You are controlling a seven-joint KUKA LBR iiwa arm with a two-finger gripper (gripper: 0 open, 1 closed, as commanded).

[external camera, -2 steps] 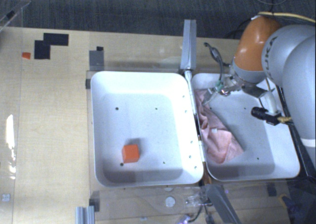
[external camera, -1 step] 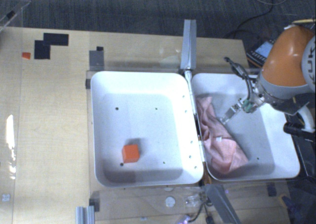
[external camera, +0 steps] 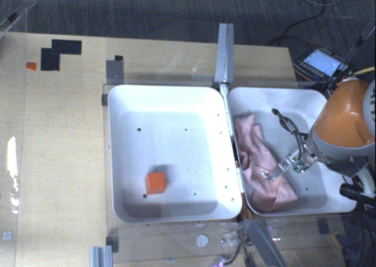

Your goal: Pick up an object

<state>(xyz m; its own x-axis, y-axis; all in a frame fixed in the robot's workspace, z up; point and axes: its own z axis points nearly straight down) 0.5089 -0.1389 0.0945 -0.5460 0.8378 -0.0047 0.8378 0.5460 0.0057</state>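
Two white bins sit side by side on the surface (external camera: 64, 160), and the arm (external camera: 346, 122) comes in from the right over the right bin (external camera: 305, 102). The left bin (external camera: 170, 107) holds one small orange cube (external camera: 155, 183), lying near the front left part of its floor, well apart from the walls. The right bin holds a pink cloth (external camera: 258, 163), crumpled along its left wall and reaching from the middle toward the near edge.

The pincer (external camera: 281, 169) is low over the near half of this cloth. Its tip seems to touch the fabric or to be just above it, but I cannot tell which. I also cannot tell how the pincer is set, because the tip is too small and mixes with the folds.

About the task: nothing is lifted yet, as far as I can judge. The cloth lies flat on the bin floor and the cube is untouched. The cloth looks to be the chosen thing. What is left is to get a firm hold on it and raise it clear of the bin.
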